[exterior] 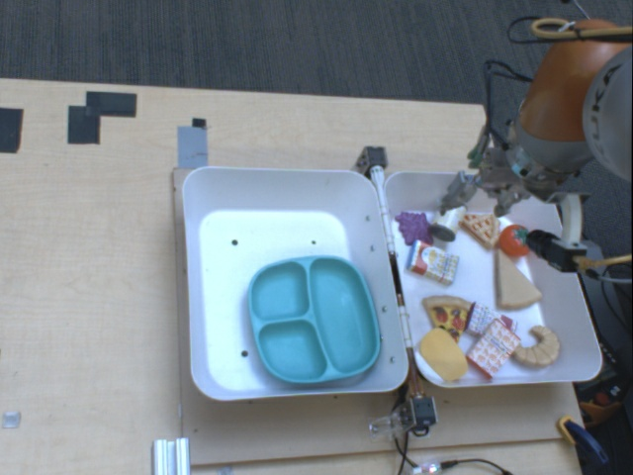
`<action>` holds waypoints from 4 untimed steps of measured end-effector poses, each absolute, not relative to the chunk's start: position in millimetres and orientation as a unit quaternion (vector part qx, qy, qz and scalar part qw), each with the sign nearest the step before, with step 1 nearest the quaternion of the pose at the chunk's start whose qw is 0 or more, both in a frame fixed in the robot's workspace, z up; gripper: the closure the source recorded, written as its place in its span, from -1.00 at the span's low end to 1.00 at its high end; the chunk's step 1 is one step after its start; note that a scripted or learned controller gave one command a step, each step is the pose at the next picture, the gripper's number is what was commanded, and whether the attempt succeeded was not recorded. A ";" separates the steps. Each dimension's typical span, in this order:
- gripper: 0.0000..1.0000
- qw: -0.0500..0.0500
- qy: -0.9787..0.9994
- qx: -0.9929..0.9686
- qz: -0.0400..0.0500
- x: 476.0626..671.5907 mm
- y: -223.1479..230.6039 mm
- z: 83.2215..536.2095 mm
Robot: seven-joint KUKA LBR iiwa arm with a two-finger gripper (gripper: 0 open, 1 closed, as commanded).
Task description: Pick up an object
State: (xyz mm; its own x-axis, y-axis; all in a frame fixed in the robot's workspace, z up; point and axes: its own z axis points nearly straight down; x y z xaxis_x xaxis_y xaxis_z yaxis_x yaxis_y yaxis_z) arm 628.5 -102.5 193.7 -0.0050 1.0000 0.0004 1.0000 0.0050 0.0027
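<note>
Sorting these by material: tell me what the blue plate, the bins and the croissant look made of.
Blue plate: seems moulded plastic, smooth, with a soft sheen and rounded compartment ridges.
Bins: look like thin white plastic, glossy, with bright glare on the floor and rolled rims.
Croissant: probably a plastic or rubber toy, matte tan; too small to be sure.
</note>
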 end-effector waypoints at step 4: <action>-1.00 0.003 0.707 0.707 0.002 579.9 -84.1 86.9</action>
State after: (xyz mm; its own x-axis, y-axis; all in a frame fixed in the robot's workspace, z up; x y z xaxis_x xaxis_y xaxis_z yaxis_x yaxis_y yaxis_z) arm 579.9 -84.1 86.9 -0.0011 1.0000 -0.0009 1.0000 0.0011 0.0065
